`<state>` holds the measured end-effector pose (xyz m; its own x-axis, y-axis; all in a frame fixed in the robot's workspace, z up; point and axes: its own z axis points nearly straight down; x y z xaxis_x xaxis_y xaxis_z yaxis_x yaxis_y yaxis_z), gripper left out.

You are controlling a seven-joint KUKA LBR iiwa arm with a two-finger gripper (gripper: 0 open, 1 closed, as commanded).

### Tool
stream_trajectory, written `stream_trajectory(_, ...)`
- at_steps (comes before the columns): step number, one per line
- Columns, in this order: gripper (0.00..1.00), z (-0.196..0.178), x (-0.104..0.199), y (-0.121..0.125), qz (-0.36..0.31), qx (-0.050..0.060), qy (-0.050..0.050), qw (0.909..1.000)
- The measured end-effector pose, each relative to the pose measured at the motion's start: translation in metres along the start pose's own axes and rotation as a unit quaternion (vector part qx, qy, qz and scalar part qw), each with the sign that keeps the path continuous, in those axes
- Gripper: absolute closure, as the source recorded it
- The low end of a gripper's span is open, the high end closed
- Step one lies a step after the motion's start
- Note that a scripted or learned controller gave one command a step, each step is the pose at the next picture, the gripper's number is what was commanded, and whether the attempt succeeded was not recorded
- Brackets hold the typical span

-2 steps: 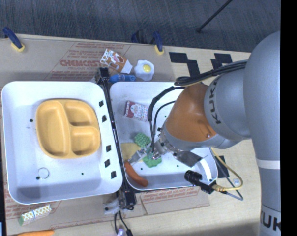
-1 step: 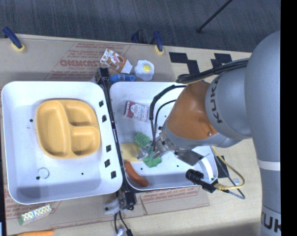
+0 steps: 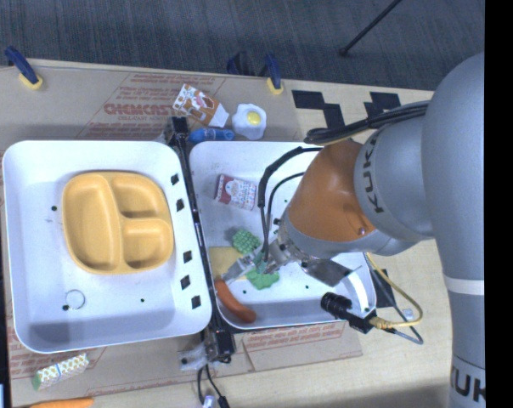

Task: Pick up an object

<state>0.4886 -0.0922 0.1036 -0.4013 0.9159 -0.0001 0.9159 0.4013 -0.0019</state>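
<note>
1. Cardboard-covered bench on dark carpet, two white bins side by side on it.
2. Arm, grey with orange band, comes in from the right and hangs over the right bin.
3. Left bin has a yellow divided tray lying flat near its middle.
4. Right bin contents: red-and-white carton toward the far side, pale green block mid-bin, bright green piece just below it, orange sausage at the near-left corner.
5. Gripper sits low in the right bin, right at the bright green piece; cannot tell if it is open, closed or gripping, the wrist hides the tips.
6. Behind the bins on the bench: small printed packet, blue item, white-and-yellow egg-like toy.
7. Blue clamps at the far edge of the bench.
8. Black-and-yellow cable trails off the right bin's near-right corner.
</note>
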Motion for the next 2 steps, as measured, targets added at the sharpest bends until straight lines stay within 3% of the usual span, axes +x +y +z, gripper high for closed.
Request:
stream_trajectory(1, 0.0, 0.011, -0.012, 0.006, 0.227, -0.001, 0.0, 0.9739)
stream_trajectory(2, 1.0, 0.001, -0.013, 0.006, 0.226, -0.001, 0.0, 0.9742)
